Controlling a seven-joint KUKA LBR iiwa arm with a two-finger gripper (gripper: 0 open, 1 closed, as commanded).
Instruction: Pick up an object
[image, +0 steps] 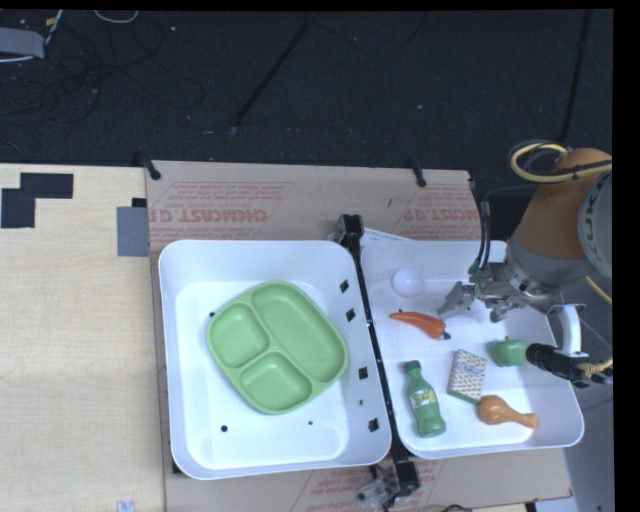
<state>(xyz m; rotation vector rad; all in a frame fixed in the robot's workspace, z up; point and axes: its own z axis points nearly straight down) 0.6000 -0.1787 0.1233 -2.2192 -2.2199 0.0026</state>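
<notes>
Two white bins sit side by side on a cardboard sheet over the bench. The left bin holds a green divided plate with three compartments, lying near its middle. The right bin holds the small things: a white ball at the far left of it, an orange carrot just nearer than the ball, a green bottle lying toward the near left with its cap pointing away, a patterned packet right of the bottle, an orange-brown gourd near the packet's near right corner, and a small green piece to the packet's far right. The arm comes in from the right, its orange band above the wrist, and the gripper hangs over the far middle of the right bin, right of the carrot and ball. Its fingers are spread apart with nothing between them, so it grasps no object; the carrot's right tip lies just beside the left finger, though whether they touch cannot be told.
</notes>
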